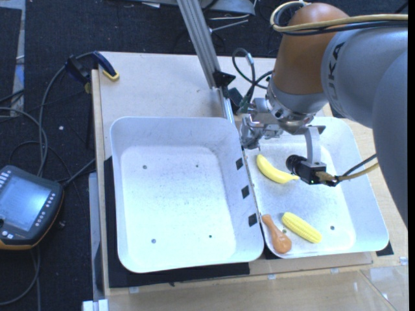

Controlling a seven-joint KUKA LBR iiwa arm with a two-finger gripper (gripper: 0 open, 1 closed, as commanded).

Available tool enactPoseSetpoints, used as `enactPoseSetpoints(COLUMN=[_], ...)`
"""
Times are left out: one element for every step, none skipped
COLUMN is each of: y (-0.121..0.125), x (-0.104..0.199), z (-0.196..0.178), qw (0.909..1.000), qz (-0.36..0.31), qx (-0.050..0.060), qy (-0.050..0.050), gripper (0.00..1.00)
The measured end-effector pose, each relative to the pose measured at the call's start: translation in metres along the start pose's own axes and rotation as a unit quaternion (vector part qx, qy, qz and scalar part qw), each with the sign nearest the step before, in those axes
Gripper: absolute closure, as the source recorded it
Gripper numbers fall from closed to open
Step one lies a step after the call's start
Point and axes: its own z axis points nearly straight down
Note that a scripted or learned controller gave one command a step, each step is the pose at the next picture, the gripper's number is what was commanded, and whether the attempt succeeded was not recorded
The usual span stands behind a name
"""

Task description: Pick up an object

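Above the right-hand bin, your grey KUKA arm reaches in from the right, its orange band sitting over the wrist and the gripper lowered at the bin's upper-left corner, close to the wall it shares with the neighbouring bin. You cannot tell from this slant how the gripper is set; the wrist body covers most of it, and nothing is seen held in it.

Just below and to the right of the gripper lies a yellow banana, near it but apart. A small black unit hanging off the wrist on a grey bracket sits right beside the banana's right end and partly crowds it. Further toward the bin's near edge you have a yellow ear of corn and, beside it to the left, an orange carrot lying against the shared wall.

Left of that, the second white bin takes up the middle of the bench. A slanted aluminium rail runs down from the top of the view to the corner where the gripper works, with cables bunched near it. On the bench's far-left corner rests a black clamp with a yellow tip. Off the bench, on the dark floor at left, your teach pendant lies with its cord trailing.
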Motion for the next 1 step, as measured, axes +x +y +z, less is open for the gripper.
enactPoseSetpoints(y=[-0.0149], x=[0.06], z=[-0.0028], qw=[1.0], qz=[0.0], qx=[0.001], qy=[0.0], gripper=[1.0])
